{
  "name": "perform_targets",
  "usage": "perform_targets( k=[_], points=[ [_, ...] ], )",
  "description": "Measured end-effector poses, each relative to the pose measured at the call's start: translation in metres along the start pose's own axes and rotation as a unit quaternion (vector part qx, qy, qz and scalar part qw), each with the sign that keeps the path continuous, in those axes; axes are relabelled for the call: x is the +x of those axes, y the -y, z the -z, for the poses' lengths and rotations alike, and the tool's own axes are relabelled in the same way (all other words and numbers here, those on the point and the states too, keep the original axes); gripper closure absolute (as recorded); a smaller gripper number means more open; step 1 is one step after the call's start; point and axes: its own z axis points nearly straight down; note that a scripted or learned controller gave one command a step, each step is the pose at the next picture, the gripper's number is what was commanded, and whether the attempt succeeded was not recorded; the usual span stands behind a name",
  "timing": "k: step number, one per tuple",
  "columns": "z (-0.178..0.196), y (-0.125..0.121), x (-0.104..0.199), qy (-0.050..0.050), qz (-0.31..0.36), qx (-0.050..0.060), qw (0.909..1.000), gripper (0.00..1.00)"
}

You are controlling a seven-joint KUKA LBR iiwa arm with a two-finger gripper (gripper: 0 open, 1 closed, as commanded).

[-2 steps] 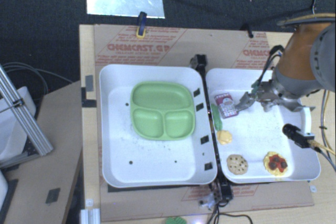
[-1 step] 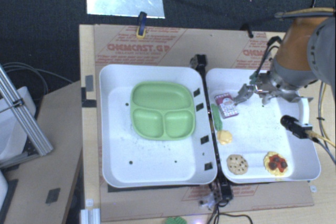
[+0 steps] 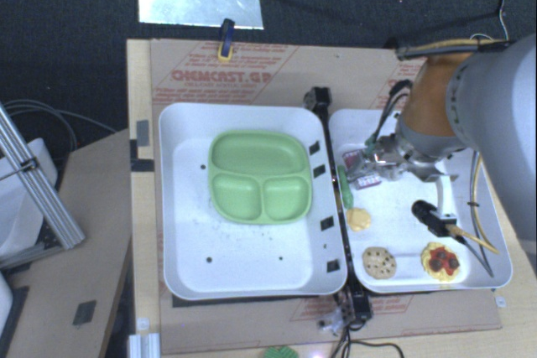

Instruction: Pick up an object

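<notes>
Cookie in right bin, end effector well above

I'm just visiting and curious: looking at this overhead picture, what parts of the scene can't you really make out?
- Claw, camera view: too small and cluttered to tell if open or holding anything.
- Right bin: its upper right part is hidden under the arm.
- Green object at the bins' divider: too thin to identify.
- Green thing: cut off by the bottom edge.

green tray, white bins, yellow piece, speckled tan cookie
</notes>
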Motion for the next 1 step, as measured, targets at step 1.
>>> perform_targets(
  k=[1],
  points=[
    [0.0126,-0.0002,0.0008,-0.003,0.0,0.001,1.0,1.0]
  ],
)
